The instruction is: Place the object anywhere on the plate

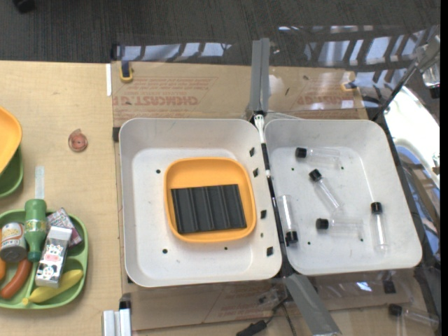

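Centrally, orange plate (pixel 210 176), vials (pixel 323 189) scattered apart

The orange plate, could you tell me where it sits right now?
In the camera view, the orange plate lies in the middle of the left white bin, with a dark ridged block on it; clear tubes lie in the right bin.

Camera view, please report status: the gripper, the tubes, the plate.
Gripper: no report. Clear tubes with black caps lie scattered in right bin, none moved. Orange plate in left bin carries a dark ridged insert; no tube on it.
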Controlling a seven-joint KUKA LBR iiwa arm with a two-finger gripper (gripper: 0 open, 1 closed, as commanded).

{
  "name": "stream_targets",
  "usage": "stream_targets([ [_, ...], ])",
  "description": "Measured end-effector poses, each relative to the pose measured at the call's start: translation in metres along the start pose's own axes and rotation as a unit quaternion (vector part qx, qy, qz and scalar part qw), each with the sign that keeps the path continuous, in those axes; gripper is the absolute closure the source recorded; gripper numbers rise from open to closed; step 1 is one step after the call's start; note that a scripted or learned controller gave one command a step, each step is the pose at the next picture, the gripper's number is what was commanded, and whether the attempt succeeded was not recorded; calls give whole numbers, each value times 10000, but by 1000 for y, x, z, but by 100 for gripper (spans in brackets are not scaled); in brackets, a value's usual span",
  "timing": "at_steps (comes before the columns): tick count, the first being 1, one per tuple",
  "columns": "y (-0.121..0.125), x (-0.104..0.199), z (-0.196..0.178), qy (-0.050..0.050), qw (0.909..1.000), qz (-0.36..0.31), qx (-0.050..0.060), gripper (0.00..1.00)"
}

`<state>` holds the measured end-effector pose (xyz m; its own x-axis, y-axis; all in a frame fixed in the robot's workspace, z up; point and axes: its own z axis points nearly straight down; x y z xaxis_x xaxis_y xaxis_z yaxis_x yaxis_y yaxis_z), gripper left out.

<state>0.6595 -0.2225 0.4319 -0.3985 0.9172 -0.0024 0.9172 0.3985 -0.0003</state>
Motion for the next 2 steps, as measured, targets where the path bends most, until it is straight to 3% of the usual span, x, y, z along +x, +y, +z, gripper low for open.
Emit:
stream_targets([
  [1,1,1,-9,-1,9924,-1230,-4,100],
  [2,-89,39,39,5,9844,-1758,-5,100],
])
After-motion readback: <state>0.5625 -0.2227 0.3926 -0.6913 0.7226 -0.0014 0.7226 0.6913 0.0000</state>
